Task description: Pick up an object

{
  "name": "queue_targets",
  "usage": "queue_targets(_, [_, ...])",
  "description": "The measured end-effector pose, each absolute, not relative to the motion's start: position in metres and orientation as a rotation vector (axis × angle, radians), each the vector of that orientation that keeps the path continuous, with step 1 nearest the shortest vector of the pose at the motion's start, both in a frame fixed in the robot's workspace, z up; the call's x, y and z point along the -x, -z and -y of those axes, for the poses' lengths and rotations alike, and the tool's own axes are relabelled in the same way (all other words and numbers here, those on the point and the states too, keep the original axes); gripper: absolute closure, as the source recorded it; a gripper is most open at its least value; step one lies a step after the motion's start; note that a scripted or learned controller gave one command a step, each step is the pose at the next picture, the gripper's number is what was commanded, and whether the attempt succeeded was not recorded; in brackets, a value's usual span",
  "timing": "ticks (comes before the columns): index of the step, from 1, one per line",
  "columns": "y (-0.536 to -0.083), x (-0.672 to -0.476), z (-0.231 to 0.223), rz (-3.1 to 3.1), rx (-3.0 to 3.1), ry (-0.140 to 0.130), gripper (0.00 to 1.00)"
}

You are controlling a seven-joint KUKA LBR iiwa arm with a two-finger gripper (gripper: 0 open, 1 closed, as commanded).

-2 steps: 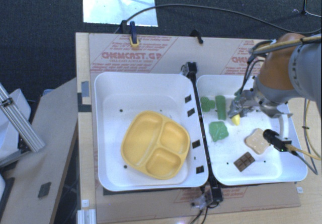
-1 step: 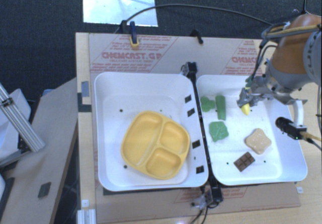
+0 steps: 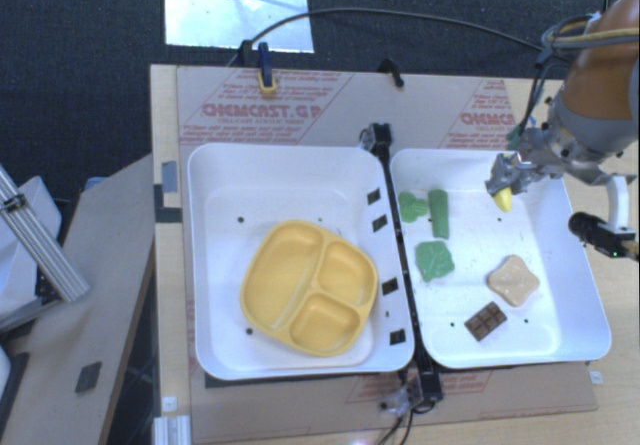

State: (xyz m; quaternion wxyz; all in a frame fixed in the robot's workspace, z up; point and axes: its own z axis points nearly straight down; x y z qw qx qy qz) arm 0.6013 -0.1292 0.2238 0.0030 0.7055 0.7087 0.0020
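Gripper [image 3: 505, 185] over right bin [image 3: 585, 328] upper edge, fingers closed on small yellow object [image 3: 503, 199], lifted off the floor; green pieces [image 3: 433, 233], beige slice [image 3: 513, 280], brown block [image 3: 486, 321] below

Glossy smooth white plastic bins [image 3: 300, 165], shiny yellow plastic divided tray [image 3: 309, 287], printed cardboard sheet [image 3: 300, 103] beneath, pale matt wooden bench [image 3: 100, 233]

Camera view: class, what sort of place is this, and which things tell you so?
Probably a robotics lab test bench: a robot arm reaches over two white bins of toy food, with a yellow tray in the left one.
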Motion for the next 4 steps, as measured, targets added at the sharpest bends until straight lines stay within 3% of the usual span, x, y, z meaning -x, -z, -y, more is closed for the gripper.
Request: queue_targets(4, [-0.218,-0.628,-0.075,-2.23,-2.212,-0.004,1.0])
